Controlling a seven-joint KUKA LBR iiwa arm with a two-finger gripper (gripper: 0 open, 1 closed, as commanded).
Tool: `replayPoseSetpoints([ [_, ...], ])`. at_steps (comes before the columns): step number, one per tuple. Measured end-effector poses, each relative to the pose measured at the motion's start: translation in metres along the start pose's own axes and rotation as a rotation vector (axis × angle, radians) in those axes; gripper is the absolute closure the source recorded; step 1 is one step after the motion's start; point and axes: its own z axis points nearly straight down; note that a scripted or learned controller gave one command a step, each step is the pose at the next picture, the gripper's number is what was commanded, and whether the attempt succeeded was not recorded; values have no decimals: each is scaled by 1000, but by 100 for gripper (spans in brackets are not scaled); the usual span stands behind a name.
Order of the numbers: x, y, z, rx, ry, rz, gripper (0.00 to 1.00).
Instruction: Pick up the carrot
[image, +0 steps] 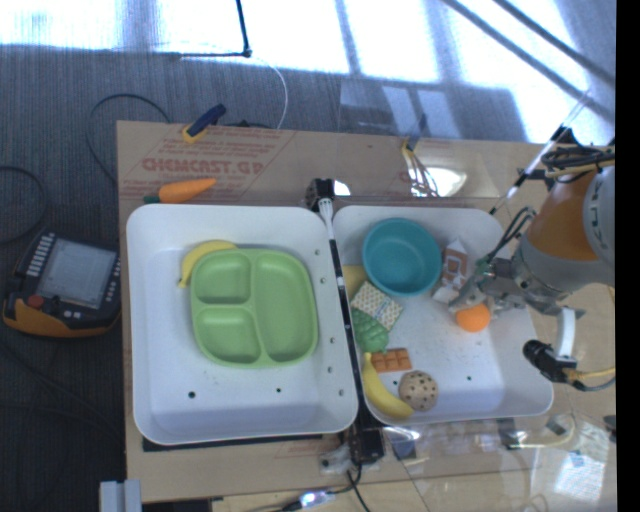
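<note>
Bench behind left bin: carrot (187, 189) lies left-right, tip pointing right; gripper (478, 293) state unclear

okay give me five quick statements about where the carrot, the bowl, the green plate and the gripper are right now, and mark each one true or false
1. The carrot lies on the bench outside both bins. True.
2. The green divided plate sits in the right bin. False: it is in the left bin, with a banana at its upper left edge.
3. The teal bowl stands in the right bin. True.
4. The gripper hovers over the carrot. False: it is over the right bin, next to an orange ball.
5. The wooden ball rests on the green plate. False: it lies in the right bin beside a second banana.
</note>
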Motion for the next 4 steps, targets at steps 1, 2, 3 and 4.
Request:
replayPoseSetpoints([
  [1,-11,-45,12,-17,-9,-475,100],
  [2,-10,-44,2,-19,-10,-474,100],
  [3,27,-48,13,-17,-11,66,100],
  [4,27,-48,4,-16,-12,64,100],
])
